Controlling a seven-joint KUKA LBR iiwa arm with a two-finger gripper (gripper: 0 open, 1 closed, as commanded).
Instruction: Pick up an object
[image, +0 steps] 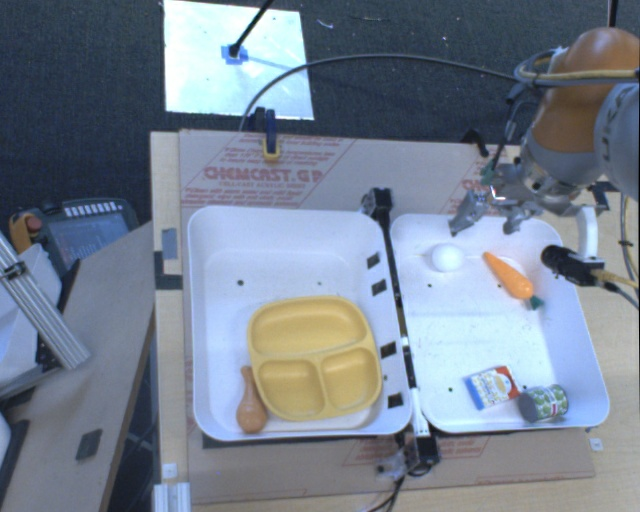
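Note:
My gripper (490, 216) hangs open above the far edge of the right bin (560, 345), with nothing between its fingers. A white egg (447, 258) lies just below and left of it. An orange carrot (510, 277) with a green tip lies to the right of the egg, below the gripper. At the bin's near right corner sit a small red and white carton (491, 387) and a green-labelled can (543, 403) on its side.
The left bin (215, 300) holds a yellow divided plate (312, 356) and a tan wooden piece (250, 402) beside its left edge. A black hinge strip (392, 300) runs between the bins. A handheld pendant (80, 228) rests on the side table at left.

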